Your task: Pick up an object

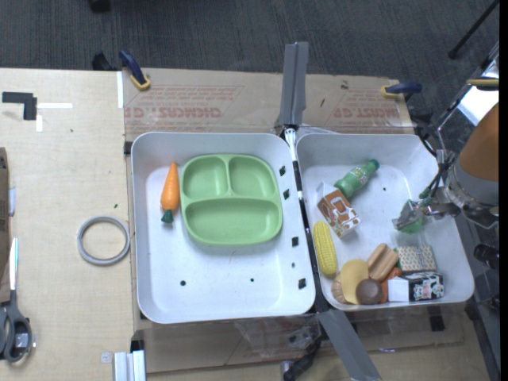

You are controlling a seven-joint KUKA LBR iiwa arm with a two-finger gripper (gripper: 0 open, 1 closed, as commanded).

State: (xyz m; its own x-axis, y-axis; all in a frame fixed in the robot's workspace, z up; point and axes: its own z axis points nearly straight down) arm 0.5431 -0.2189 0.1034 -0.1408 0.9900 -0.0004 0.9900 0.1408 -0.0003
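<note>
My gripper (410, 217) hangs low over the right side of the right bin (389, 151), reaching in from the right, and nothing shows in its grasp. A green bottle (355, 178) lies to its upper left. A brown and white carton (337, 213) and a yellow corn cob (324, 247) lie further left. Just below the gripper is a speckled cracker (416, 257), with a hot dog (381, 262), a round bun (353, 276), a brown ball (368, 291) and a black and white box (417, 286) along the bin's front edge.
The left bin (222, 292) holds a green divided tray (232, 198) and an orange carrot (170, 187) beside it. On the bench to the left lie a grey tape ring (104, 239) and scissors (14, 328). A grey divider post (294, 86) stands between the bins.
</note>
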